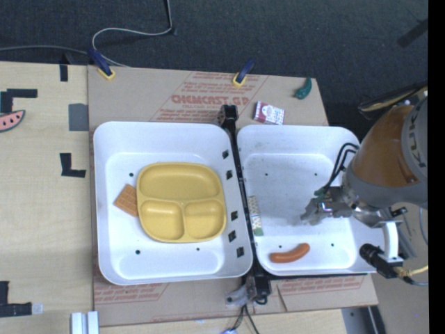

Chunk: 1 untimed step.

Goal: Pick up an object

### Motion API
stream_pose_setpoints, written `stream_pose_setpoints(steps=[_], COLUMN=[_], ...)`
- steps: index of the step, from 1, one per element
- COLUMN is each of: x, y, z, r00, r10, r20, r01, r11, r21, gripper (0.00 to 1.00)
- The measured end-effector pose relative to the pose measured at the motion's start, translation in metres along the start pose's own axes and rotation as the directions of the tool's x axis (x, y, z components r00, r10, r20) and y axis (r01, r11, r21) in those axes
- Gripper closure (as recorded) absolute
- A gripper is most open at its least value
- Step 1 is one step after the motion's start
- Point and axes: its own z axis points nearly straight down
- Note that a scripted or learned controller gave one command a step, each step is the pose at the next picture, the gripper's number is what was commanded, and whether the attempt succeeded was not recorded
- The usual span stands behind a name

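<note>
Arm: grey KUKA arm [389,158] with an orange band, reaching in from the right over the right bin's far side.
Gripper: the gripper [314,211] hangs above the floor of the right bin, right of its centre, pointing left; whether its fingers are spread or pressed together I cannot tell, and nothing shows between them.
Right bin: shallow white bin [278,141], its floor faintly speckled.
Sausage: a small orange-brown sausage [289,254] lies on the right bin's floor near the front wall, below and left of the gripper, apart from it.
Label strip: a narrow printed strip [254,214] lies against the right bin's left wall.
Left bin: shallow white bin [111,145], touching the right bin along a black-clipped seam.
Yellow tray: a three-compartment yellow plate [182,202] sits in the middle of the left bin.
Brown piece: a flat tan cracker-like piece [126,200] pokes out from under the tray's left edge.
Cardboard sheet: printed cardboard [153,96] lies under both bins.
Small packet: a red-and-white packet [268,113] rests on the cardboard just behind the right bin.
Green item: a small teal object [302,88] lies at the cardboard's far right corner.
</note>
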Motion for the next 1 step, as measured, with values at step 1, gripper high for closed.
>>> stream_pose_setpoints(steps=[1], x=[0.0009], y=[0.0005], z=[-0.0092], r00=[1.0], r10=[-0.001], r20=[-0.002], r01=[0.001], r11=[1.0], r21=[0.0], gripper=[1.0])
